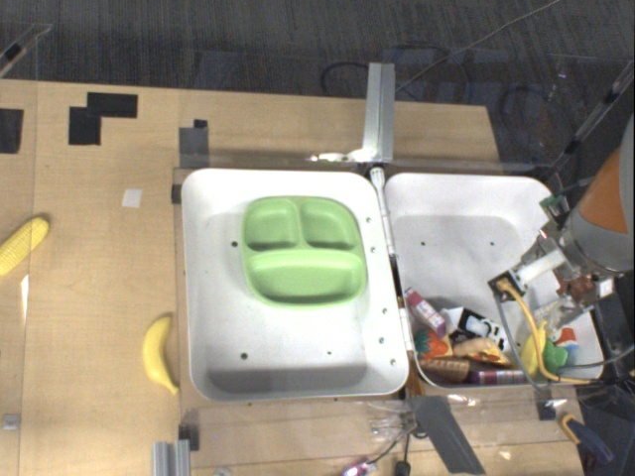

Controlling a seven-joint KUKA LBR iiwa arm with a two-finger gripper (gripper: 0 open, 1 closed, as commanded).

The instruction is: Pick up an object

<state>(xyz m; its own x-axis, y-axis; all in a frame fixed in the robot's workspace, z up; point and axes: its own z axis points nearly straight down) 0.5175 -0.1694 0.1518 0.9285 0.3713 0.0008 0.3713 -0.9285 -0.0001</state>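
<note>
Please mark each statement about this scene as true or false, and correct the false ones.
1. A green divided plate lies in the left bin. True.
2. The small objects are piled at the far end of the right bin. False: the pile sits at the near end.
3. A banana lies on the bench, left of the left bin. True.
4. The green plate has only one compartment. False: it has three, two small and one long.
5. The tool is above the right bin. True.

Green tray [301, 249], white bins [213, 345]
</note>
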